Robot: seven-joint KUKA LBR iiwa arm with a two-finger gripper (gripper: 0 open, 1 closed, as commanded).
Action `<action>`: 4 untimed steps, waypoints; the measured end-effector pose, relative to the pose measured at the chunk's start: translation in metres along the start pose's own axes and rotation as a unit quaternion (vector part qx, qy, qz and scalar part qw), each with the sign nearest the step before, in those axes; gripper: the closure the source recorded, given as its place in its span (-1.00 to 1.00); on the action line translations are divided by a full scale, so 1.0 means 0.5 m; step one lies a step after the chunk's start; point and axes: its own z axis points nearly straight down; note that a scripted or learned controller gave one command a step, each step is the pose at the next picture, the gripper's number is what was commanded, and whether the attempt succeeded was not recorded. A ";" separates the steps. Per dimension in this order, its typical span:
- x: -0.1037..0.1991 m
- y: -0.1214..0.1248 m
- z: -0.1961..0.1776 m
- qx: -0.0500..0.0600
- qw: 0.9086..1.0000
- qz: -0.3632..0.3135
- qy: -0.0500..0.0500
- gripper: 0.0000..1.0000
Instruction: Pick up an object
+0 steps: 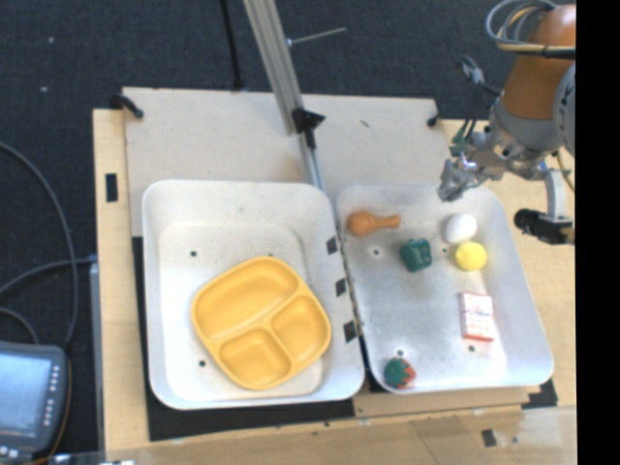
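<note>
On the counter [223, 134] two bins sit side by side, edges touching. The left bin [170, 211] holds a divided tray [260, 322], lying toward its front. In the right bin [523, 347], a drumstick toy [371, 223] lies at the back left, near the shared edge. A pepper toy [417, 255] lies just in front and right of it. Farther right, an egg [460, 228] sits just behind a ball [471, 256], nearly touching. A small box [477, 317] lies in front of the ball. A strawberry toy [399, 372] rests at the front left corner. The tool [451, 186] hangs over the right bin's back edge, behind the egg.
</note>
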 end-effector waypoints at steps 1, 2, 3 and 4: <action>-0.014 -0.013 -0.109 0.000 1.000 0.001 0.000 1.00; 0.099 -0.030 -0.121 0.003 1.000 -0.002 0.001 1.00; 0.190 -0.071 -0.112 0.004 1.000 -0.001 0.001 1.00; 0.294 -0.085 -0.122 0.003 1.000 -0.002 0.002 1.00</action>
